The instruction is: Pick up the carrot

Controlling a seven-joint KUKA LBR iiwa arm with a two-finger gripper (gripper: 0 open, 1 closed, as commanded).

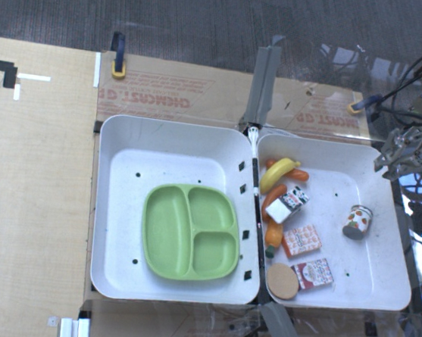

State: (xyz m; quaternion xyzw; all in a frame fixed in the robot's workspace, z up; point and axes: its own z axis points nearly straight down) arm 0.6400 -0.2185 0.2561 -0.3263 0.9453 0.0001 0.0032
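Two white bins are seen side by side: a green plate (190, 231) is held in the left bin (117, 190), small items in the right bin (382, 269). The gripper (398, 152) is poised above the right bin's far right corner; whether it is open cannot be told. The carrot (275, 203) is laid by the divider, just below a banana (279, 173).

Two white bins (109, 189); one green plate (192, 232); one banana (277, 173); one carrot (274, 204).
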